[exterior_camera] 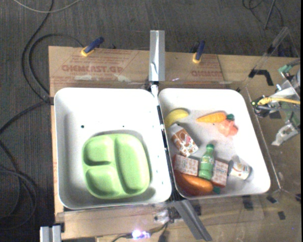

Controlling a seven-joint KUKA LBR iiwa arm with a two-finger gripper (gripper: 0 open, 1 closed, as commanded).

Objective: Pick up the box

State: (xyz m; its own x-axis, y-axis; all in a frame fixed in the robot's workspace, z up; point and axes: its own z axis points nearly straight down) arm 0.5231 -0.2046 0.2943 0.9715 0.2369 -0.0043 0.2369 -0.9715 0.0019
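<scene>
Box (186,164) sits low in your right bin (252,135), lying flat beside the green bottle (207,161), with a second carton (220,171) on the bottle's other side and an orange sausage shape (194,183) just below. Your claw (285,112) hangs off the desk's right edge, and its opening I can't make out.

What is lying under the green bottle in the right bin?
The green bottle lies across two small red-and-white boxes, near an orange hot-dog-like toy. The bottle covers the stretch between the boxes, so what is beneath it there cannot be seen.
</scene>
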